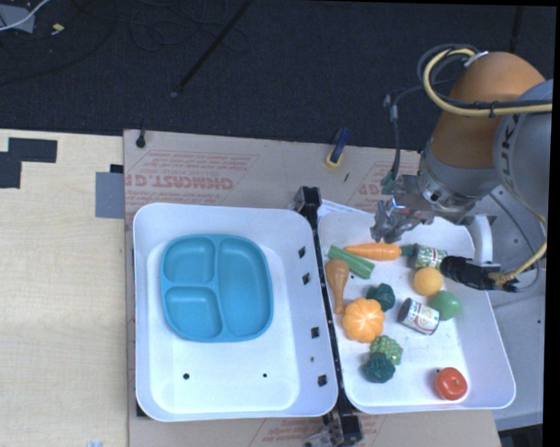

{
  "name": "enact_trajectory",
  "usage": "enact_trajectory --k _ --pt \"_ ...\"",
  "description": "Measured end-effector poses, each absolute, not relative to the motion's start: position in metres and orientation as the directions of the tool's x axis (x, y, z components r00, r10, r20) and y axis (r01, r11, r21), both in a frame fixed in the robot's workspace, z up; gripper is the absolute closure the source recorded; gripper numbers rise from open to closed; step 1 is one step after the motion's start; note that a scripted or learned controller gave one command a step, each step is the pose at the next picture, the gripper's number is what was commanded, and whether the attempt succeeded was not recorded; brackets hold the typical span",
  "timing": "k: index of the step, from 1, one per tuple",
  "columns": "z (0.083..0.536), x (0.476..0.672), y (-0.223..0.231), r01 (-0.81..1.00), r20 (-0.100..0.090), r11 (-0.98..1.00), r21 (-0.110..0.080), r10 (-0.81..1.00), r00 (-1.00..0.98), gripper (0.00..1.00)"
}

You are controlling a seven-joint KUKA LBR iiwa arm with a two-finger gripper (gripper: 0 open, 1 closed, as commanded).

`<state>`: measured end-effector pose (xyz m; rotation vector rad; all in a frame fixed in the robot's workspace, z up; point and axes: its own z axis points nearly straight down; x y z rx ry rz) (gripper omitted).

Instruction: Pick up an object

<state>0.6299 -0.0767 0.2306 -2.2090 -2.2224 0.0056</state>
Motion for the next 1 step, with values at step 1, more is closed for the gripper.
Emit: enact_trajectory --k 1 --pt "0.2273 0.6185 -0.0286 1.000 0.002 0.005 -0.010 1.000 -0.005 1.00"
